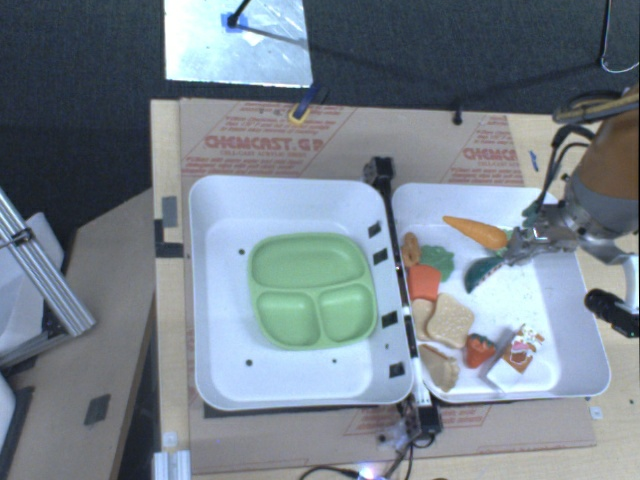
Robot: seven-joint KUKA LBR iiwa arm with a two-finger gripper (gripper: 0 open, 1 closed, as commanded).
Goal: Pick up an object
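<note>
Arm: grey KUKA arm with an orange band enters from 3 o'clock and reaches over the right bin [590, 363].
Gripper: gripper [520, 243] sits low over the right bin's upper half, at about 2 o'clock from the bin's middle.
Grip state: cannot tell; the tip is too small and blurred to read.
Nearest thing: a dark teal toy piece [482, 271] lies touching or just under the gripper tip; whether it is grasped cannot be told.
Neighbour: the toy carrot [478, 232] lies at 11 o'clock of the tip, just beside the teal piece.
Other contents: toy bread slice [451, 319], a small red toy fruit [480, 349] and a red-and-white packet [520, 350] towards 6 o'clock.
Left bin: holds a green divided plate [309, 290], well apart from the gripper.
Handling judgement: the teal piece looks like light, stiff, smooth plastic, probably slippery; best pinched across its narrow width near mid-length.
Risk: a thin flat piece may slide aside when nudged.
</note>
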